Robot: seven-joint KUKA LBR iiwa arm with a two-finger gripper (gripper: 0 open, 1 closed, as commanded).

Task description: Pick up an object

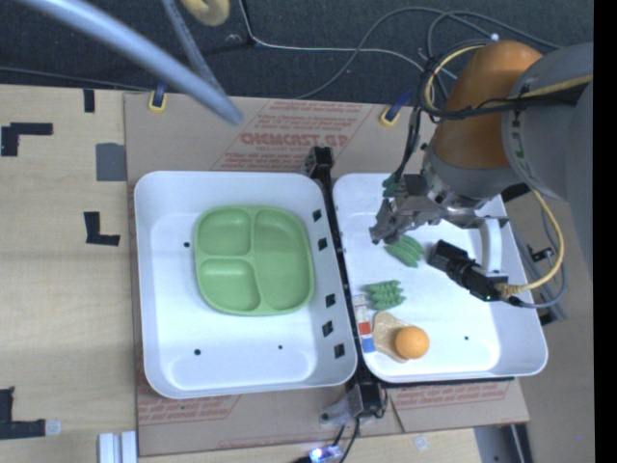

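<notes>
My pincer is down in the right bin, upper-left part of it, close to the divider between the two bins. Tips sit right on top of a small green ribbed toy; can't tell from this angle whether the pincer is spread or pressed together, or whether anything is actually in it. The green toy looks like it's lying on the bin floor, touching or just under my tips, sticking out below-right of them

Wrist with the orange band is above-right of the pincer, cables looping round it. A black block on my wrist hardware hangs over the bin just right of the green toy

Further down the same bin: a second green ribbed piece, apart from the first. Below that, an orange ball sitting against a tan round thing. A small red-white-blue item lies just left of those, by the bin wall

Left bin holds a green divided plate, three compartments, lying flat around the middle. Both bins sit on a cardboard sheet with red print, on the counter
</notes>
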